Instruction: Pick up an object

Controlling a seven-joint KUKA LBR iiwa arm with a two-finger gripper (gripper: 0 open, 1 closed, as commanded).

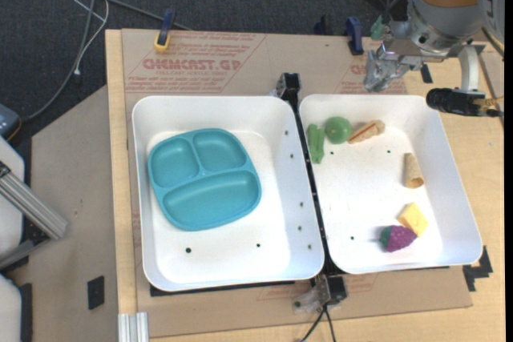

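The right-hand shallow white bin (449, 172) holds several small toy foods. Near its upper left lie a green rounded toy vegetable (337, 128), a darker green pod-shaped piece (316, 142) beside it, and a tan and orange stick-shaped piece (365, 131) just to the right. A tan cone-shaped piece (412, 170) lies toward the bin's right side. In the lower right sit a yellow wedge (414, 218) and a purple grape-like cluster (397, 238), touching each other.

The left-hand shallow white bin (152, 252) holds a teal plastic divided plate (204, 178) with three compartments.

The jaws (380, 79) hang in the upper right of the frame, above the cardboard-covered table (216, 60) just beyond the right bin's upper rim, apart from all the toys. Whether they are open or closed is too small and blurred to tell; nothing shows between them. The arm's upper part is cut off by the frame's top.
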